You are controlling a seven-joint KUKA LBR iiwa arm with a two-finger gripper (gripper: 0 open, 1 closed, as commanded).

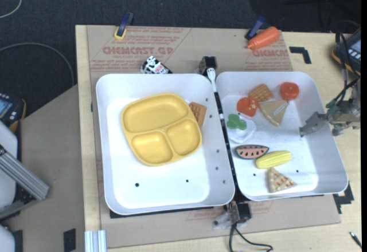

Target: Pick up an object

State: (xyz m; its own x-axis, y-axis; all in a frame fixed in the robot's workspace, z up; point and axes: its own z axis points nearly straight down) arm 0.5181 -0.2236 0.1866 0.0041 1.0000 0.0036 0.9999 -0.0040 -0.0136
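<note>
Reaching in from the right, the gripper hangs over the right edge of the right bin; at this slant it is small and blurred, and we cannot tell how it is set. No object is seen in its grasp. We judge the approach as only begun.

The candidate objects all lie in the right bin: a tomato, a waffle piece, a cheese wedge, a second red tomato, a green broccoli-like toy, a watermelon slice, a corn cob and a pizza slice.

To do the step well, we would choose an isolated piece, such as the first tomato or the pizza slice, and descend straight over its middle. The cheese wedge, waffle piece and second tomato crowd each other, and the corn cob nearly touches the watermelon slice, so fingers may catch a neighbour.

The left bin bears a yellow divided plate, well apart from the work.
</note>
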